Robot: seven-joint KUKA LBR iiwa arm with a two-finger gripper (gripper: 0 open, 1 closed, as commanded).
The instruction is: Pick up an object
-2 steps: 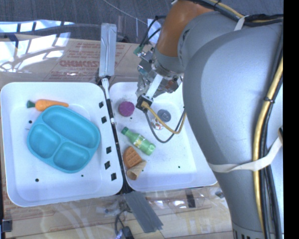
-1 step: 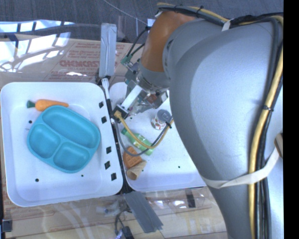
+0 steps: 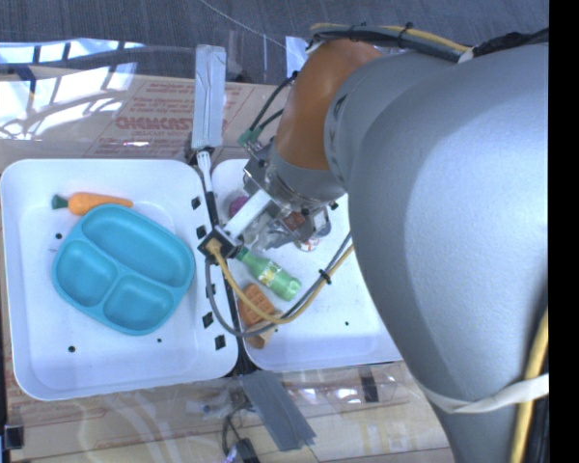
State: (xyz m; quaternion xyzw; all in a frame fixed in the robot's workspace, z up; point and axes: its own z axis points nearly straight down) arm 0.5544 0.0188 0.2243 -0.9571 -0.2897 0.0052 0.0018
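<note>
Green plastic bottle lies slantwise on the floor of the white bin, unobstructed and so the likely target; gripper hangs just above its upper end, open or closed cannot be told, nothing visibly held, orange toy just beside its lower end.

Green bottle lying aslant in the right bin, orange-brown ridged item just beside it
</note>
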